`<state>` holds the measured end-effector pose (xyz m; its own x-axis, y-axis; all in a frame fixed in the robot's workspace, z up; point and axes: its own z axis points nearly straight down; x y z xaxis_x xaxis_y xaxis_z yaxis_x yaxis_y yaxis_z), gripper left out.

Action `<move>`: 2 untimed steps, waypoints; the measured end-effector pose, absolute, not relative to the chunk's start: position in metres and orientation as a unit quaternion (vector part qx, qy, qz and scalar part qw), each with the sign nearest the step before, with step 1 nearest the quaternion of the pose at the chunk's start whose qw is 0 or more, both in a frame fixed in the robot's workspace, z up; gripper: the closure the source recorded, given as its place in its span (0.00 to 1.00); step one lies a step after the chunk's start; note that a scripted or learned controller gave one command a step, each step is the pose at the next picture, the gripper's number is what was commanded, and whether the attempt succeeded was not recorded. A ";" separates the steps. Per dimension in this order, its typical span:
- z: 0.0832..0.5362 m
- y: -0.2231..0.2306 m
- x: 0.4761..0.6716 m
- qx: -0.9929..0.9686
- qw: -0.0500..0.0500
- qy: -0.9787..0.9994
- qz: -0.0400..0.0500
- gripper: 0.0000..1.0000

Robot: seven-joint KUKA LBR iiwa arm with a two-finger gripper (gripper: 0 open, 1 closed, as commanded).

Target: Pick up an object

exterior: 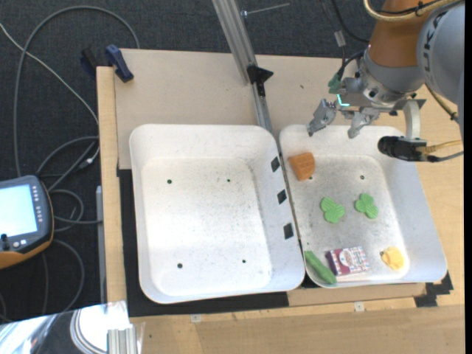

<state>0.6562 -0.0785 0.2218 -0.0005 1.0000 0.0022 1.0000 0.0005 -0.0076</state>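
1. The gripper (340,121) hangs above the far rim of the right bin (413,220), its 2 fingers spread apart with nothing between them.
2. The left bin (147,198) offers no candidate, so every one lies in the right bin: an orange block (302,165) at the near-left corner of the far end, 2 green pieces (333,211) (366,206) mid-bin, a pink packet (348,261), a green strip (319,266) and a yellow piece (393,257) along the front edge.
3. The orange block looks like the best target: it is closest to the gripper, chunky, and well apart from the others.
4. Its drawback is the bin's left wall just beside it; 1 finger may strike that wall if the jaws straddle it sideways.
5. Better, I judge, to turn the wrist so the fingers close along the wall's line, front and back of the block.
6. Centre over the block before descending, go straight down, and stop just short of the bin floor.
7. Close only once both fingers flank the block, then lift vertically.
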 end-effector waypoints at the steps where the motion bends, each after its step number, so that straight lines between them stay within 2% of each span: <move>1: 0.225 -0.078 0.657 -0.707 0.001 -0.708 0.000 0.00; 2: 0.169 -0.083 0.648 -0.707 0.003 -0.707 0.003 0.00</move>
